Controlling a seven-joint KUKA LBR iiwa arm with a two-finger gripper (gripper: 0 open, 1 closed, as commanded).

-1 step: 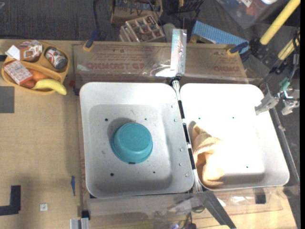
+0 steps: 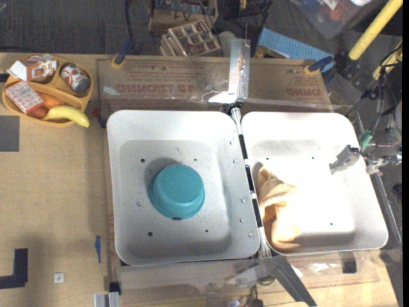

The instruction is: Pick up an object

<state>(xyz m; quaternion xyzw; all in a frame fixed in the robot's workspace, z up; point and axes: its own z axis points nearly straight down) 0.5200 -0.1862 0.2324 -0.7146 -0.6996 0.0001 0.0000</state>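
Teal bowl [image 2: 177, 191] sits upside down mid left bin [image 2: 128, 133]; orange cloth [image 2: 276, 210] bunched at 7-8 o'clock of right bin [image 2: 307, 123], against its left wall. End effector [image 2: 345, 158] hangs at 3 o'clock over right bin, well apart from cloth; can't tell if open or closed.

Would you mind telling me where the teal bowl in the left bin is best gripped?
The teal bowl seems to sit upside down, its flat base up, so no rim is offered. I would come from straight above and close across its rounded sides, which stand apart from the bin walls.
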